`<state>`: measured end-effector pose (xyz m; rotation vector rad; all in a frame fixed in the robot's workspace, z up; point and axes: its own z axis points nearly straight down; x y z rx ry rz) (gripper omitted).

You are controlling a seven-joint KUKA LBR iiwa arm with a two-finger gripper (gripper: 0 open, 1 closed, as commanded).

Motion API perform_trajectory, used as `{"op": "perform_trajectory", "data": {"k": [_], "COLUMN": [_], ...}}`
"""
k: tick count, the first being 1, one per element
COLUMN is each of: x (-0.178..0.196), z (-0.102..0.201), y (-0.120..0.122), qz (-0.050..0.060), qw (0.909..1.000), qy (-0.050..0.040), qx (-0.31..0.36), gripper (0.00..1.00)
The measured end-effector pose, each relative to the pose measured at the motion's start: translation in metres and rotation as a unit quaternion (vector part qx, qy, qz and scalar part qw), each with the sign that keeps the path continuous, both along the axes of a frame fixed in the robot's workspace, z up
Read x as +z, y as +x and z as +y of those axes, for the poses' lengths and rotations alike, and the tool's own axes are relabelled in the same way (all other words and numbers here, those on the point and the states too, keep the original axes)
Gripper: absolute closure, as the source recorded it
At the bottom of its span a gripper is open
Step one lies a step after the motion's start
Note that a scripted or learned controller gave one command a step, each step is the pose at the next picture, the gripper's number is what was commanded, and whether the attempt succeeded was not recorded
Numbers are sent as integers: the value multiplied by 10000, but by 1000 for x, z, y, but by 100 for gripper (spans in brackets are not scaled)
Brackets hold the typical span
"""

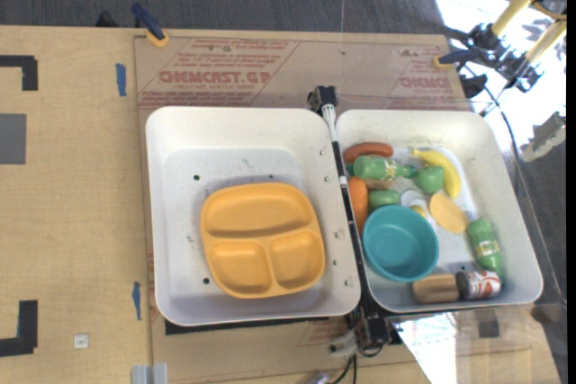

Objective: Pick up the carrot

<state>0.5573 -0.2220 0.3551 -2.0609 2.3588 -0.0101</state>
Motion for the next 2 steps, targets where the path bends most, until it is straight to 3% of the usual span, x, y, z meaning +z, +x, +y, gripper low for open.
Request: {"op": "perform_trajectory", "data": {"k": [1,2], "x": [11,23], "z": [1,2], "y": [2,5], "qz": [-43,-95], "qw": [10000,9999], "qy": [14,23], "qx": [-18,-36], "gripper": [100,100]}}
